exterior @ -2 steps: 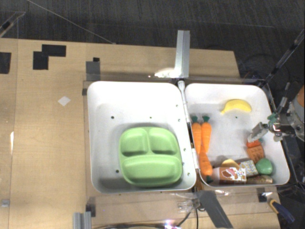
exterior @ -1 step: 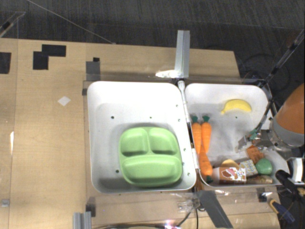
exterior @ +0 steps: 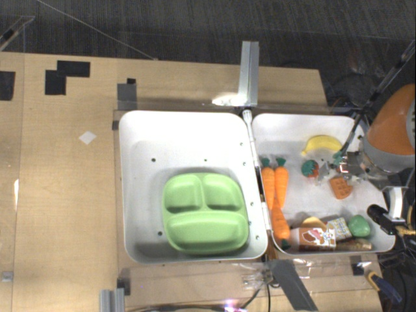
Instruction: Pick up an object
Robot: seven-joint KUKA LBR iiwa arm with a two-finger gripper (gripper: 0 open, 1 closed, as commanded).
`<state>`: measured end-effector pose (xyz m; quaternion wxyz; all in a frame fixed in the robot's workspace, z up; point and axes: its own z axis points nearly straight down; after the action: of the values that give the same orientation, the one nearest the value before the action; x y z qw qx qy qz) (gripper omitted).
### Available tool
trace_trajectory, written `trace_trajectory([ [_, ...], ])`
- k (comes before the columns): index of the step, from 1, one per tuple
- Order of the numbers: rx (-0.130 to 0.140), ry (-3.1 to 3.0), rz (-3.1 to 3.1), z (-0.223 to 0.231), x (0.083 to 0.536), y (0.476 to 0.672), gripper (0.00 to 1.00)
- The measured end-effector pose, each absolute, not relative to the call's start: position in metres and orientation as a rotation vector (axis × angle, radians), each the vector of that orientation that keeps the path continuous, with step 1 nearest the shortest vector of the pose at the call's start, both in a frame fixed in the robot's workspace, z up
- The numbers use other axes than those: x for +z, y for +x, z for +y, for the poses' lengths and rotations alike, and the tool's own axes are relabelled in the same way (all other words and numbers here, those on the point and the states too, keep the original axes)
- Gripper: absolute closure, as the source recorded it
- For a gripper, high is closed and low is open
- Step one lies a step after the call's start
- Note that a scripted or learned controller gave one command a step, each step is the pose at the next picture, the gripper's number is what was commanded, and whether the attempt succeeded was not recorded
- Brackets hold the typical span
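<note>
Several failure modes are to be expected from this position. The two-finger gripper (exterior: pixel 342 168) is seen low over the right-hand shallow white bin (exterior: pixel 292 123), just above a small orange-brown ridged toy piece (exterior: pixel 340 188), which is judged to be the likeliest target. Whether the gripper is wide, narrow or closed on anything cannot be told, as its tip is small and blurred.

The small teal-and-red toy piece (exterior: pixel 310 168) and the yellow plastic banana (exterior: pixel 323 144) are located near the gripper. If the descent is offset toward them, a neighbour may be struck or pinched instead of the target. A grasp placed on the edge of the orange-brown piece is likely to push it aside.

The target is found in the right half of the right-hand bin, apart from the two orange toy carrots (exterior: pixel 280 194) and from the brown printed carton (exterior: pixel 315 236) at the near wall. It appears small, squat and matt. Its exact shape cannot be resolved. The green divided plastic plate (exterior: pixel 205 211) in the left-hand white bin (exterior: pixel 149 135) is well apart from the work.
</note>
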<state>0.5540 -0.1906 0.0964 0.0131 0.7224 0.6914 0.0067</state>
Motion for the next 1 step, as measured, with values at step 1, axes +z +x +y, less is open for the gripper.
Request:
trace_trajectory([
  [1,0.024,2.191,2.217,-0.2011,0.0971,0.6162,0.00],
])
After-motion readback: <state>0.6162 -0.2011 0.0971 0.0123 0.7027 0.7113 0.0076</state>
